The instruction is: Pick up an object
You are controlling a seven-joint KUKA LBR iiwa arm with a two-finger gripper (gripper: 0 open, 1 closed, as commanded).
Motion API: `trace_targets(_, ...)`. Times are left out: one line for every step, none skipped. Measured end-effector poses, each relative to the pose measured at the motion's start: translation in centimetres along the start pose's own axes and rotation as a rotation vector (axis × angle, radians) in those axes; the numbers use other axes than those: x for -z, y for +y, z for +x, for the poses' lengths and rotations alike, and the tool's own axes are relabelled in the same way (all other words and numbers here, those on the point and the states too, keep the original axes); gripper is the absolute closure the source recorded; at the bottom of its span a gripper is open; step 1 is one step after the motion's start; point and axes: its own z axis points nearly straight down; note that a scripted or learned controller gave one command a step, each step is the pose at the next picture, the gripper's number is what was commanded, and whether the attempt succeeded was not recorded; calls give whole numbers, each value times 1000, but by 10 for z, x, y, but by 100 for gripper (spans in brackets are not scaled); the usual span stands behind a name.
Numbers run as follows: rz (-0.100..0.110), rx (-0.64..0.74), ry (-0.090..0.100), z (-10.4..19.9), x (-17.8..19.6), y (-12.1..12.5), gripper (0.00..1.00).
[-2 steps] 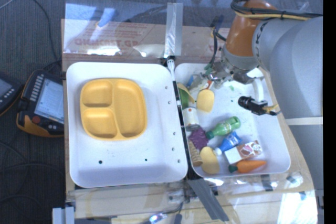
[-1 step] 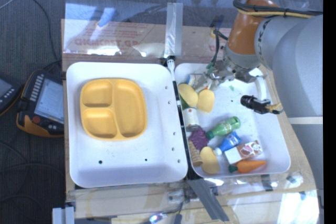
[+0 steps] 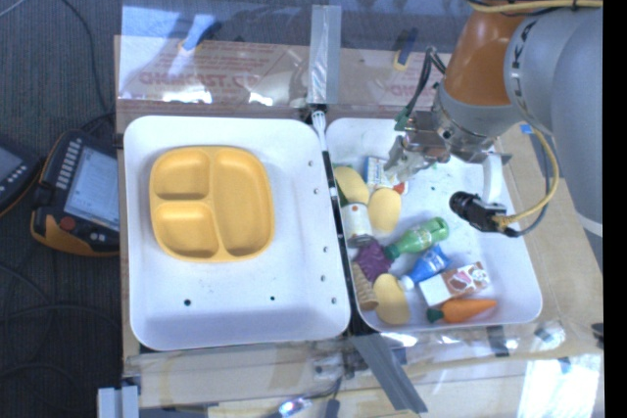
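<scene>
Gripper [image 3: 407,155] hangs over the far part of the right bin [image 3: 509,255], near its back rim; can't tell its state. Bare bin floor to its right and toward the right wall. Just below it, a small blue-white packet [image 3: 377,169], then two yellow lemon-like pieces [image 3: 350,184] [image 3: 385,209] by the divider edge. Nearer: green bottle [image 3: 419,237], purple item [image 3: 371,259], blue-white carton [image 3: 428,269], another yellow piece [image 3: 391,297], juice box [image 3: 465,280], carrot [image 3: 467,309], crowded along the front rim. Left bin [image 3: 196,308] has a yellow divided plate [image 3: 211,203]. Teach pendant [image 3: 78,196] off the worktop's left.
</scene>
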Motion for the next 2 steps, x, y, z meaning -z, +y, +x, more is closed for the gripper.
trace_targets(0,0,0,0,0,0,0)
trace_targets(-20,124,-5,-13,-80,36,0)
